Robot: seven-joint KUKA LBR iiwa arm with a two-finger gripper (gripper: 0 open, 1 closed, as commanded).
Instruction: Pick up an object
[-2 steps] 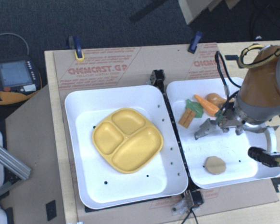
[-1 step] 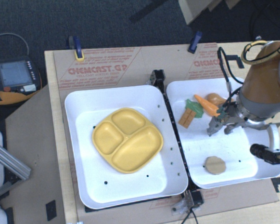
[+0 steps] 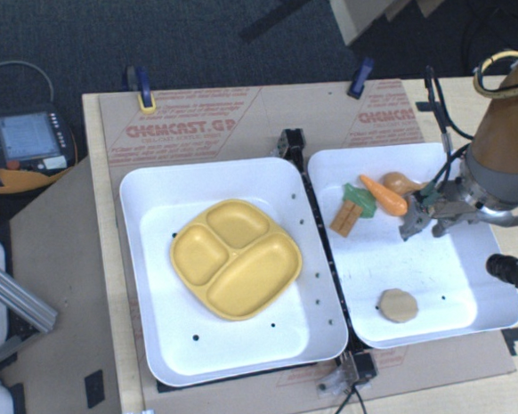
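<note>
Hovering beside orange plastic carrot (image 3: 385, 195), end effector (image 3: 418, 223) (finger state: cannot tell); centre over carrot, descend straight, then close.

A yellow divided plate (image 3: 236, 259) lay in the left bin (image 3: 149, 282), while in the right bin (image 3: 461, 284) the hand (image 3: 418, 218) hung low just beside a carrot (image 3: 385, 194), near a brown block (image 3: 345, 218) and apart from a tan disc (image 3: 398, 306).
</note>
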